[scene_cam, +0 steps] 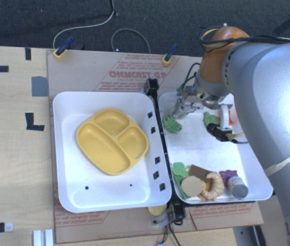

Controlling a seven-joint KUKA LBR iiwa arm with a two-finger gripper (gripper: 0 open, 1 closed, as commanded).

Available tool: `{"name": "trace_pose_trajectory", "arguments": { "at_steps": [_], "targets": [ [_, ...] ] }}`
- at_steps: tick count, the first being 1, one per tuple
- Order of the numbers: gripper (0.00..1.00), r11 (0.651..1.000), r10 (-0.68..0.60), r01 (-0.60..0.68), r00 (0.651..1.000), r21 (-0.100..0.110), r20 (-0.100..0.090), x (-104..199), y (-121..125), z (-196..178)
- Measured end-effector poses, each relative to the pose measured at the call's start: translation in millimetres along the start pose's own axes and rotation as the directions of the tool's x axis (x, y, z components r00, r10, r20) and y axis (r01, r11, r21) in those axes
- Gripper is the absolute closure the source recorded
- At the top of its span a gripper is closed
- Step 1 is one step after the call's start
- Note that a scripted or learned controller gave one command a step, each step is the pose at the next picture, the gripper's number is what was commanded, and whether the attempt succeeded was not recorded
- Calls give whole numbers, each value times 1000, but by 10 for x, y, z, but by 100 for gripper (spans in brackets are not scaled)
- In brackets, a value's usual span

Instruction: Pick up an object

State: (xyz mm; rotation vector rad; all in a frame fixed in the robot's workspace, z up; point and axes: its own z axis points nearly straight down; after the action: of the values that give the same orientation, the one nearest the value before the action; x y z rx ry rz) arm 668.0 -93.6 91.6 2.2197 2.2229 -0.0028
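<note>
The grey arm (268, 101), with its orange band (221, 53) above the wrist, is seen reaching in from the right over the far part of the right bin (206, 147). A brown board (129, 73) is laid under both bins, clamped at its far edge by two yellow-and-blue clips (62, 47). The left bin (65, 152) is occupied by a yellow divided plate (113, 140) lying flat near its middle. The gripper (179, 109) is lowered into the far left part of the right bin, just above a green leafy toy (172, 124), which is touching or nearly touching the fingertips; whether the tool is released or clenched cannot be told, and nothing is plainly seen between its fingers. A second green piece (210, 119) lies beside a red-and-white item (226, 118) under the wrist. Along the near wall of the right bin a cluster is gathered: a green item (179, 170), a dark brown block (198, 171), a tan round disc (190, 186), a beige ring-shaped pastry (214, 184), a purple piece (229, 175) and a grey cylinder (238, 188).
</note>
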Motion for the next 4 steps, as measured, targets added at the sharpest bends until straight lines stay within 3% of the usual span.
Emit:
{"name": "trace_pose_trajectory", "arguments": {
  "at_steps": [1,2,3,4],
  "targets": [
    [100,1000,5,-5,1000,2,-2,18,-1162,-968],
    [100,1000,-6,6,1000,0,-4,645,-1035,-921],
    [100,1000,-4,4,1000,-2,-3,1090,-692,-922],
    [100,1000,3,-3,1000,6,-1,997,-1520,-921]
  ]
}}
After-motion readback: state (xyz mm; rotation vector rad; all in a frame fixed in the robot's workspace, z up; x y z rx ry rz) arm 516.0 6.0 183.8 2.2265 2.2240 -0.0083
